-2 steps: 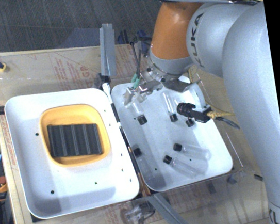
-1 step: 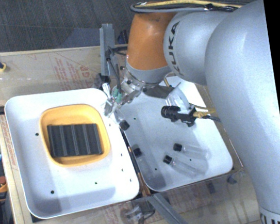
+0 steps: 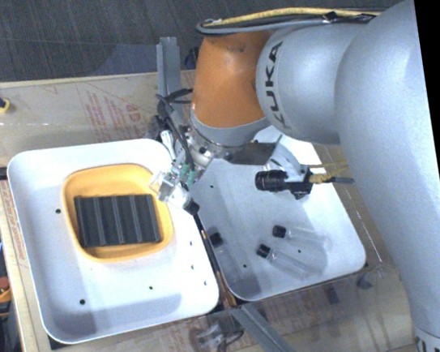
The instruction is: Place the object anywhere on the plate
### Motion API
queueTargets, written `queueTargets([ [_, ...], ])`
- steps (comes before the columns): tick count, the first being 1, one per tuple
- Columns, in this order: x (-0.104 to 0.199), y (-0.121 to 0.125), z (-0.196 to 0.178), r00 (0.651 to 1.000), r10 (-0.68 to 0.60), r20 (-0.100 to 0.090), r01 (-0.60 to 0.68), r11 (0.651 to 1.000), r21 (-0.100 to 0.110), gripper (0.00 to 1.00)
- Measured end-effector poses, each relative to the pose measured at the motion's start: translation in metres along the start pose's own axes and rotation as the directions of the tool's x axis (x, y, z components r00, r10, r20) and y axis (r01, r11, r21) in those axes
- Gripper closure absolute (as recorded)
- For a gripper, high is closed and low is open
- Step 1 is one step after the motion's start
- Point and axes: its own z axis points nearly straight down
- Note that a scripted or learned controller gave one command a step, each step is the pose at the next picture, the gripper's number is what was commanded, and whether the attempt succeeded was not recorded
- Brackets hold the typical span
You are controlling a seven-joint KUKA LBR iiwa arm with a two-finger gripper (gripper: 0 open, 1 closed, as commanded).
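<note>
Fingers [image 3: 173,180], grip impossible to tell, above ridged black slab on rounded yellow plate [image 3: 98,181].

A yellow-rimmed plate [image 3: 118,217] with a dark ridged centre is lying flat in the left bin [image 3: 59,302].

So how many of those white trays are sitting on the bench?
2. The left bin holds a yellow plate with a dark grooved insert. The right bin lies beside it, partly hidden under the arm.
</note>
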Motion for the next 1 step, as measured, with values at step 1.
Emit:
queueTargets([
  [1,0.0000,0.0001,0.0000,1.000,0.000,0.000,0.000,1.000,0.000,0.00],
])
